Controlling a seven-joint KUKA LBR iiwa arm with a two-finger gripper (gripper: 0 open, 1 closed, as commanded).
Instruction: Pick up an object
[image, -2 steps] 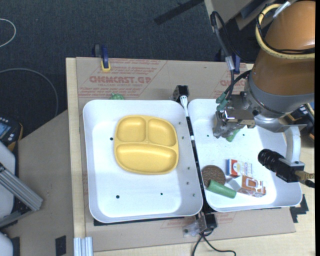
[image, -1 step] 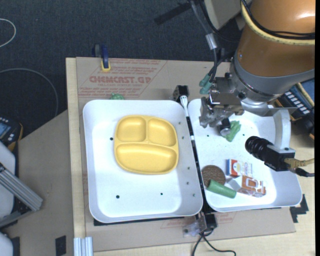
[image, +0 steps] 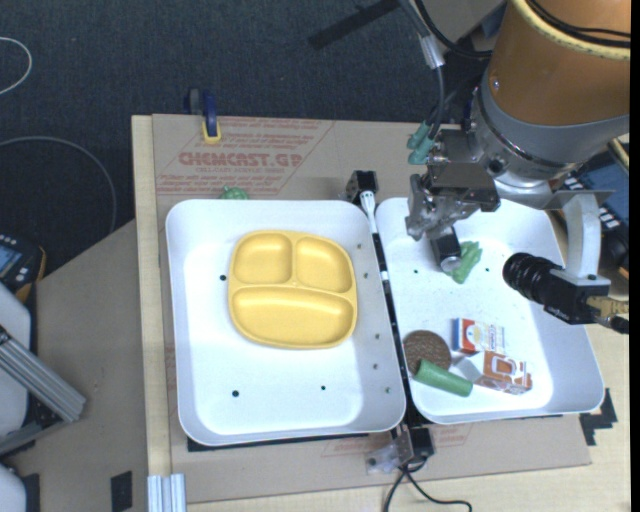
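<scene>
over the right bin (image: 570, 395), the gripper (image: 437, 222) hangs beside a green object (image: 466, 261) near the divider, grip state unclear; a slanted, off-centre close could nudge it away.

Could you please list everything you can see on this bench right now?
Bins: two, white, side by side on the bench.
Divided plate: one, yellow, in the left bin.
Green object: one, upper part of the right bin, under the gripper.
Round disc: one, brown, right bin, near the divider.
Cylinder: one, green, right bin, below the disc.
Packets: two, red and white, right bin, lower part.
Clamp: one, blue and yellow, board's top edge.
Gripper: one, grey, over the right bin.
</scene>
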